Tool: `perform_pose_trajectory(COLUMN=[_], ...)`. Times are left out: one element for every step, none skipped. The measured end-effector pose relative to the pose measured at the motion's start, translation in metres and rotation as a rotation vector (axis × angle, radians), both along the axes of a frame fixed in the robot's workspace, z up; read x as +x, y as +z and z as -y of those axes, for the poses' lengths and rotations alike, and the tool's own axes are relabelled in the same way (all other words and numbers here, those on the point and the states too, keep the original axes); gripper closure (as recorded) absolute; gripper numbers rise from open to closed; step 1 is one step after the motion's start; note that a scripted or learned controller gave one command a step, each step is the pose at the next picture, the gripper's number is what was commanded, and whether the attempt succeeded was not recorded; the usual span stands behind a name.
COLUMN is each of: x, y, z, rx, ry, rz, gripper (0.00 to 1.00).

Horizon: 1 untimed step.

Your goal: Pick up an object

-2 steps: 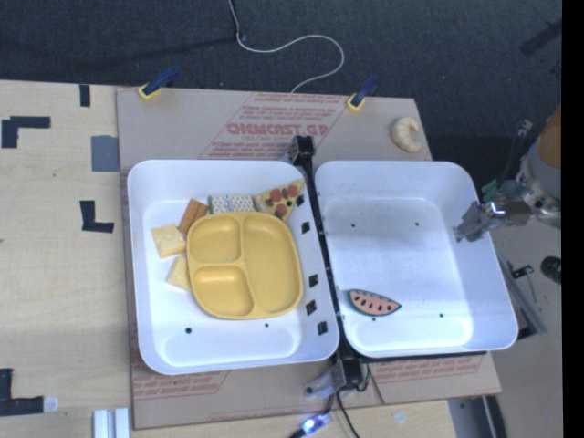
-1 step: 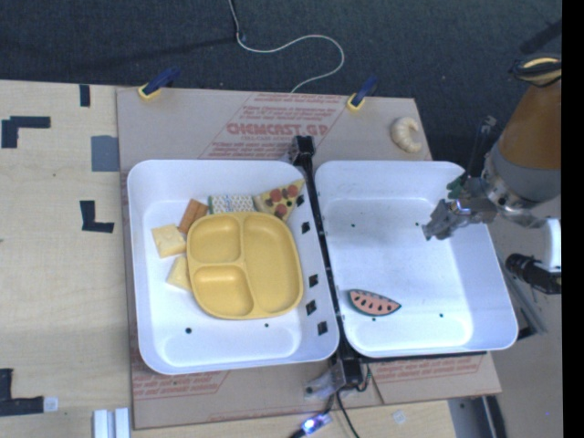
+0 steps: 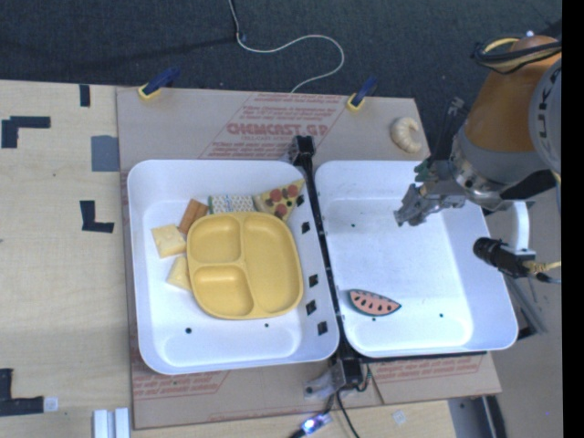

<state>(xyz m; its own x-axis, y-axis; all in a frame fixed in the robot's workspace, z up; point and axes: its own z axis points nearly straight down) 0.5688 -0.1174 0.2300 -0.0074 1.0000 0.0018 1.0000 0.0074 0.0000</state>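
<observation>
Camera view. My hand [image 3: 412,210] hangs over the upper part of the right bin [image 3: 456,331], near its far right corner, with the grey wrist and orange band behind it at the frame's right. Whether the hand is open or closed I cannot tell; it reads as a dark cluster against the white floor. Nothing is seen gripped in it.

Nearest candidate for pickup: the watermelon slice [image 3: 374,303], lying flat on the floor of the right bin, toward the near wall and left of centre. It is well apart from my hand. It is alone in that bin.

Left bin [image 3: 146,245]: a yellow divided plate [image 3: 245,265] fills the middle. Tan cracker-like pieces [image 3: 170,241] lie just beside its left edge, and a pizza slice [image 3: 281,197] and other small toy foods sit along its far edge, crowded together.

Judgement: the step in hand is the approach; no grasp is made. The next move calls for travel toward the near-left of the right bin, then a descent square over the slice. The slice is thin and flat, so the grip must go low, close to the floor.

Clearance: open floor all round the slice. The central divider [image 3: 315,245] lies to its left, the near wall just beyond it; both need watching on descent. A pale lump [image 3: 408,133] rests on the surface outside the bins.
</observation>
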Motion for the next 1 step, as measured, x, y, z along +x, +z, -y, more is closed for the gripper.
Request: perform_pose_trajectory(x=[0.0288], y=[-0.0004], z=[-0.0520], rx=[0.000], ry=[0.000], rz=[0.000], gripper=[1.00])
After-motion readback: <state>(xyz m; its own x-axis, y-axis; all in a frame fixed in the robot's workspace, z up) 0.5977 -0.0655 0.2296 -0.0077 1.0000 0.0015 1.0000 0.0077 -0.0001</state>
